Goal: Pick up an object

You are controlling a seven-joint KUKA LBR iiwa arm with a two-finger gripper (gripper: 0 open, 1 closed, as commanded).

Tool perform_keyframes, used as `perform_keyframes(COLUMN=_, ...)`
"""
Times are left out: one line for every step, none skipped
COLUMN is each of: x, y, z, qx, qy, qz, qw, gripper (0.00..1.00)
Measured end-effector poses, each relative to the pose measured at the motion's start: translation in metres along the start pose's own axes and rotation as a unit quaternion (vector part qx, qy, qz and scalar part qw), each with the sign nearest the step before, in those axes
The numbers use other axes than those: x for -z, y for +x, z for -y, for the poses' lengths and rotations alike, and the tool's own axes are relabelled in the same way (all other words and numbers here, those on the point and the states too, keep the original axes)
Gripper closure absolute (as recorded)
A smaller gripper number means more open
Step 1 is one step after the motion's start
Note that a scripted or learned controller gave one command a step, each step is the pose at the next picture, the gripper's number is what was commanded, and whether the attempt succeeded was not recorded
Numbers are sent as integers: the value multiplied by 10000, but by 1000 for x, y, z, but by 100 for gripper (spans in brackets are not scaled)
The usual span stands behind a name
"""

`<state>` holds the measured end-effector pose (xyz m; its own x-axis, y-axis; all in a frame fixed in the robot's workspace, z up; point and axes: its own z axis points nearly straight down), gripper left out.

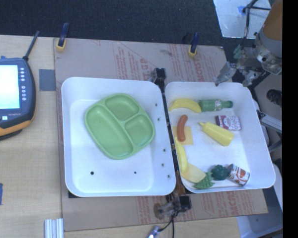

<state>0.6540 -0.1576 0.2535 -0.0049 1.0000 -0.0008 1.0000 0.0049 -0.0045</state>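
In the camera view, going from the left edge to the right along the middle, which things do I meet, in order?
Handheld controller with screen → green divided plate in the left bin → sausage → yellow mustard bottle in the right bin; the pincer hangs by that bin's far right corner.

No text is legible. Red print repeats across the cardboard sheet [139, 58] beneath the bins, too blurred to read. The label on the green bottle [216, 104] and the small can [237, 174] are likewise unreadable.
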Motion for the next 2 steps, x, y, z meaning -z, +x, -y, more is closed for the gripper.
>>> perform_keyframes(x=-145, y=2, z=-3, qx=-3, qy=-6, qz=5, qw=10000, gripper=0)
perform_keyframes(x=-158, y=29, z=80, qx=-2, qy=-40, qz=19, qw=10000, gripper=0)
